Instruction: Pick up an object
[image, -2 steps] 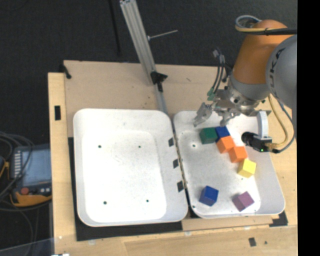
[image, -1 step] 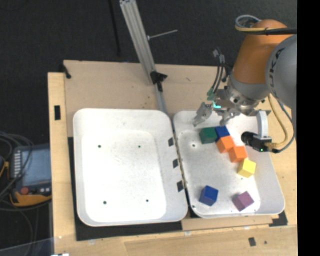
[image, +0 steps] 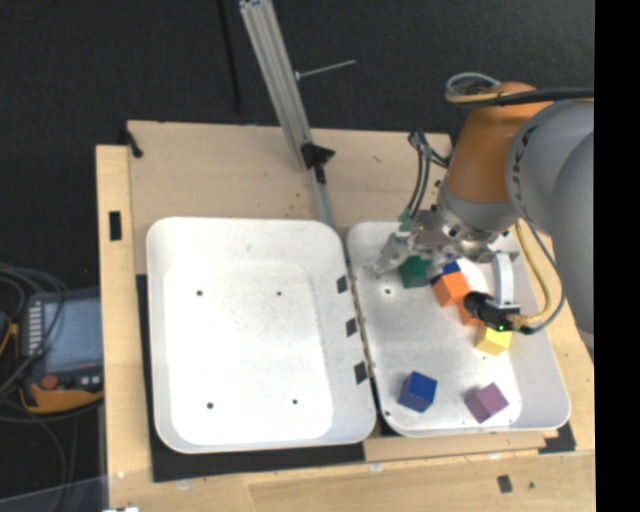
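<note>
Purple cube (image: 487, 401) near bin rim (image: 556, 400), blue cube (image: 418, 391) beside

A light brown wooden bench top (image: 200, 170) fills the middle of the picture. A big white shallow bin (image: 250, 330) sits on its left part, with small dark dots on its floor. A long silver metal pole (image: 285, 95) slants down from the top of the picture to the upper edge of the bins. At the left edge, a grey hand controller with a screen (image: 55, 340) lies on the dark floor (image: 100, 60), with black cables (image: 15, 290) looping around it.
</note>
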